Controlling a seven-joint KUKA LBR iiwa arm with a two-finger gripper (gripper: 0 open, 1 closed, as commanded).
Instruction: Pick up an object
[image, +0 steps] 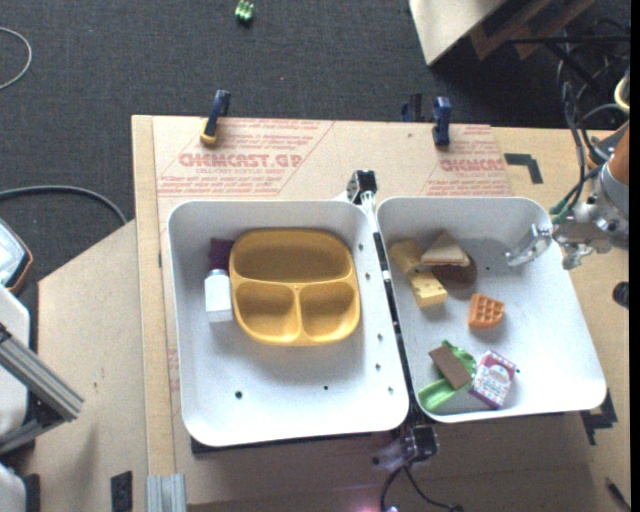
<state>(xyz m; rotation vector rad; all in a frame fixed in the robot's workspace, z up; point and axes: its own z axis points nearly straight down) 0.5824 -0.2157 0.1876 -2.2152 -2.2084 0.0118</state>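
Brown table carries two bins; over the right bin's far rim hangs the hand, fingers seemingly spread, gripping nothing, well apart from the orange waffle.

Red lettering reading "CHEMCAST GP" is printed on the brown paper sheet covering the table behind the left bin, with a smaller line beneath it too fine to read. The same red mark repeats behind the right bin (partly cut off by the bin's rim). The small pink packet carries print too small to read.
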